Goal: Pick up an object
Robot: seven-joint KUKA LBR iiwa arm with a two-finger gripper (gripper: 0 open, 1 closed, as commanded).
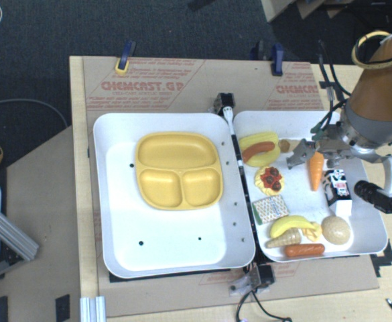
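Nearest in the right-hand shallow white bin (376, 237) lie a red plastic sausage (304, 250), a yellow plastic banana (295, 225) with a tan cone-shaped piece against it, and a round beige ball-like toy (336, 229). Just beyond sits a flat speckled green-edged square (271, 208), then a small yellow disc with red topping (271, 178), then a toy hot dog in a yellow bun (259, 147) at the far left of that bin. All look like hollow play food — light, stiff, smooth and a bit slippery.

The orange plastic carrot (315, 171) hangs upright just below the gripper (314, 154), near the bin's middle; whether it is truly grasped or merely beside the metal parts I cannot tell. Its tapered body would slip, so the thicker top end is the better hold.

The arm's grey and orange bulk covers the bin's far right corner — a black-and-white object (335, 184) beside the carrot is hard to identify. The left bin holds a yellow three-compartment tray (179, 170).
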